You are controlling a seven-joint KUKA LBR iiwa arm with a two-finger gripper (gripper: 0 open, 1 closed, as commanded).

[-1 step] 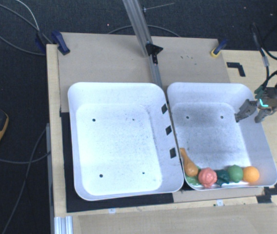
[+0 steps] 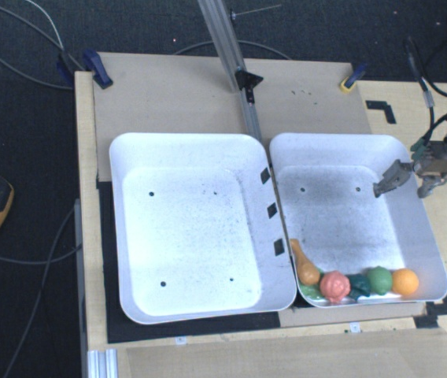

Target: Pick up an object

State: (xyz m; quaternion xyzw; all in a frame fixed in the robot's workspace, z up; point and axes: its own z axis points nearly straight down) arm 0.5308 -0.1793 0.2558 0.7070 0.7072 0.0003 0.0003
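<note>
Now | tool (image 2: 409, 181) spread, empty, right bin's (image 2: 349, 146) right rim | orange ball (image 2: 405, 281) well below.

Two bins side by side, gripper at the right one's far right rim

The gripper (image 2: 403, 181) hangs over the right bin (image 2: 341, 152). Well nearer the camera than it, along that bin's near wall, lie perhaps five small objects (image 2: 353, 280), touching. The left bin (image 2: 184, 148) sits leftward.

nothing readable is showing anywhere: no text, label, brand, number or sign is standing out on any surface in view.
</note>
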